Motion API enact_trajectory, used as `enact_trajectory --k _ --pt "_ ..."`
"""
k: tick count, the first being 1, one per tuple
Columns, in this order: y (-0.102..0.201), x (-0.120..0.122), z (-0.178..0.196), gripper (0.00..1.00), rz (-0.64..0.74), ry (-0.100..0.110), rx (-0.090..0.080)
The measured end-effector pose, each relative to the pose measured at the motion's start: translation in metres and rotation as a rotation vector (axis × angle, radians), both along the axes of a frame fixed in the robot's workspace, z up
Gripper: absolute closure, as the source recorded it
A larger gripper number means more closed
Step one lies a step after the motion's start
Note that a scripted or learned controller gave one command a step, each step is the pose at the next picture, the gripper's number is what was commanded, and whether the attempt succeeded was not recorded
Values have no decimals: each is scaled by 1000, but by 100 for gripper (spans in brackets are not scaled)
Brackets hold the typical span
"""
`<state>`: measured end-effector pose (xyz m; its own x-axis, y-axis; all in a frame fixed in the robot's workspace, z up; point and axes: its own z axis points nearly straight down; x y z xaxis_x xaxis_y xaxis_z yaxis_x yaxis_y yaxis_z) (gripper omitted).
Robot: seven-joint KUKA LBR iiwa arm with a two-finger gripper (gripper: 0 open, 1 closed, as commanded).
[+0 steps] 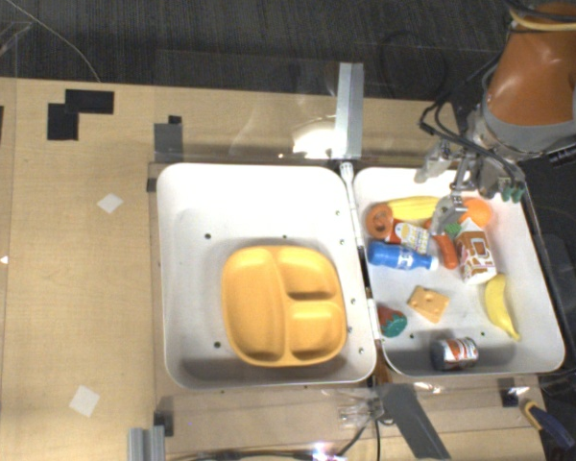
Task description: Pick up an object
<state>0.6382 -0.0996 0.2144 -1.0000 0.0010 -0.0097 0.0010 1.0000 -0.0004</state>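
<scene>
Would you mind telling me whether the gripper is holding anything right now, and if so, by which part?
It cannot be told. The gripper sits low over the cluttered right bin, close to a small orange item, but no object is clearly seen in its grasp.

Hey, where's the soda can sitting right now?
The soda can lies on its side near the front edge of the right bin, below the cheese wedge and left of the banana.

arm: grey with an orange band (542,65) — reaches in from the upper right
wrist: angled downward
gripper (453,211): low at the arm's end — fingers point down
</scene>
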Motion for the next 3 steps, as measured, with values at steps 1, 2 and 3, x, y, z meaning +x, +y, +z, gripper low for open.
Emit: enact_trajectory --k 1,2,3 --pt "18 7 -124 0 -159 -7 2" --pt "19 9 -112 100 -153 -14 2" --pt "87 -7 -25 100 56 -6 2"
